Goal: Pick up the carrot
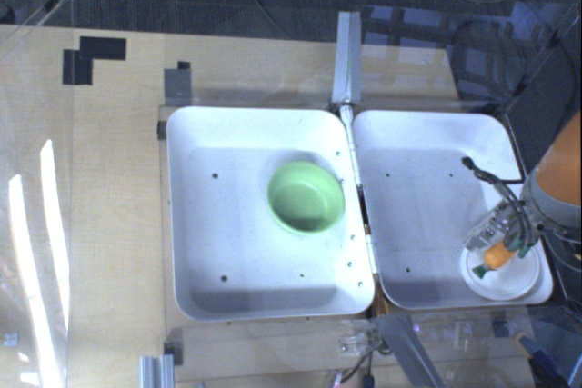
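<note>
Two shallow white bins sit side by side on a pale wooden bench, seen from above at a slant. The left bin [205, 223] holds a light green bowl [306, 195], upright, right of its middle. The right bin [418, 195] has a small white plate [500, 279] in its near right corner. The carrot [496, 257], a short orange piece with a bit of green at its lower left end, lies over that plate. The grey arm [559, 182] with its orange band reaches in from the right, and the gripper [496, 243] is right at the carrot, its metal parts crowding it from above. Whether the carrot is actually clamped or merely touched cannot be told at this size. The carrot looks small, light and probably smooth and stiff, like a toy, so it may roll or slip from a loose pinch. The safest hold seems to be across its thickest middle part, squarely, away from the narrow end and the plate's rim.
</note>
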`<state>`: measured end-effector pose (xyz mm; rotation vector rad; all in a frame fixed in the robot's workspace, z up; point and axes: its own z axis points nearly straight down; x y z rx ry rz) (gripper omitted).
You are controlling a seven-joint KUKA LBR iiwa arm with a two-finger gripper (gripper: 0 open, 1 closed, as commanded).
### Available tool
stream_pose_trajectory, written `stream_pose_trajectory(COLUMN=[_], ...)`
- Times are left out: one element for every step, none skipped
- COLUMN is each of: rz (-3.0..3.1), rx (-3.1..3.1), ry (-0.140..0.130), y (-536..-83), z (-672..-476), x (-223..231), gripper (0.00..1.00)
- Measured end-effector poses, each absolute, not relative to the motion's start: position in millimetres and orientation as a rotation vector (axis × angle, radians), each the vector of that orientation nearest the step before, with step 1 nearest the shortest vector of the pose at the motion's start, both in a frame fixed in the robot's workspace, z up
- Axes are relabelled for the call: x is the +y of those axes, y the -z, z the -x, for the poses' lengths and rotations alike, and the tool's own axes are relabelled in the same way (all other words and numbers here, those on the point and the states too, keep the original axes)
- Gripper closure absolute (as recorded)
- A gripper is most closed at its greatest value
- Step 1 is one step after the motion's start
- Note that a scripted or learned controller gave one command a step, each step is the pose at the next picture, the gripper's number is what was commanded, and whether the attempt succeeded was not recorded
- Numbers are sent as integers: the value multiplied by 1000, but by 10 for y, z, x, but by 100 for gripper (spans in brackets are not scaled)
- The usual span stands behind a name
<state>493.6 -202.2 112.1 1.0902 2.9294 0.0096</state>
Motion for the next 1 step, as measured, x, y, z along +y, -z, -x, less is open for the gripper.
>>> stream_pose_trajectory(rz=[-941], rx=[2982], ry=[-3], y=[-1867], z=[-5486], x=[-1495], gripper=[100])
